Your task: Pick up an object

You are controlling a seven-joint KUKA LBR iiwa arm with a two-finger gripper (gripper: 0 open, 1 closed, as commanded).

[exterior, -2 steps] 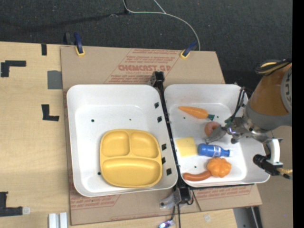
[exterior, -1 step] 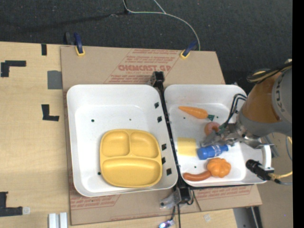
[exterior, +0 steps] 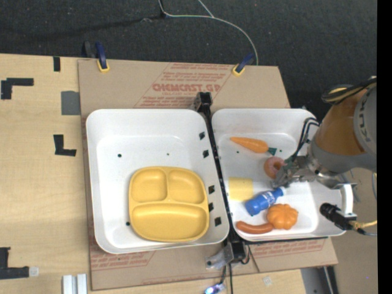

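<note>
The right bin (exterior: pixel 257 120) holds a carrot (exterior: pixel 249 144), a pink doughnut-like piece (exterior: pixel 272 166), a pale yellow block (exterior: pixel 239 189), a blue bottle (exterior: pixel 264 200), an orange pumpkin (exterior: pixel 282 216) and a red sausage (exterior: pixel 253 227). My gripper (exterior: pixel 285 173) reaches in from the right and sits low between the pink piece and the blue bottle's cap, right beside both. Its tips are small and dark against the bin floor.
A yellow divided plate (exterior: pixel 168 203) lies in the left bin (exterior: pixel 116 133). Black clips (exterior: pixel 204 100) join the bins along the middle wall. The arm's body (exterior: pixel 346 136) hangs over the right bin's right rim.
</note>
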